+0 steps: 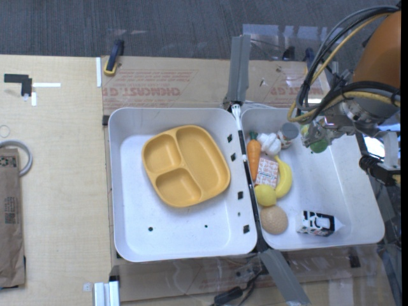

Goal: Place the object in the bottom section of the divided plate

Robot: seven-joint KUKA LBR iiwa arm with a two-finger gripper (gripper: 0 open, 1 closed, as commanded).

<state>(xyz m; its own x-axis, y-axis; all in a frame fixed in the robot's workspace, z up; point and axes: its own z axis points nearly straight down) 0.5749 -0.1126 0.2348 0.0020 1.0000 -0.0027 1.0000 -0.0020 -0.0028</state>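
The yellow plate (185,165) has nothing on it yet, and I cannot tell whether the claw (317,139) holds the green thing (318,145).

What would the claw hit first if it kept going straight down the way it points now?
Probably the green object seen right at the claw, then the right bin's white floor under it. Depth is unclear from this single view, so that is a guess.
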